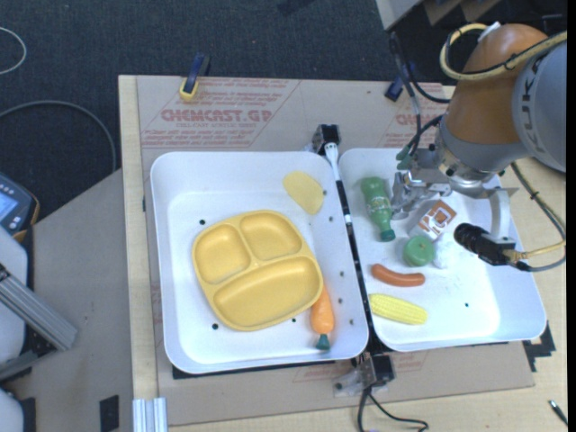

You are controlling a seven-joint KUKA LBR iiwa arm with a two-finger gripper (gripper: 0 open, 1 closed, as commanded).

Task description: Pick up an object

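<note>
In the right-hand bin, toward its twelve o'clock end, the hand hung low over the toys, the grey arm with its orange band reaching in from three o'clock. I could not tell whether the hand was apart or together, since the wrist hid most of it from where I stood. Just beside it at nine o'clock lay a green bottle, pointing from twelve toward six. At about five o'clock from the hand sat a small white and orange carton, and near that a round green piece. Further toward six o'clock lay a red sausage, then a yellow corn cob beyond it. Nothing appeared to be lifted clear of the bin floor.

The left bin held a yellow divided plate at its centre, a pale yellow chip at one o'clock from it, and a carrot at its five o'clock edge. Both bins rested on the bench.
</note>
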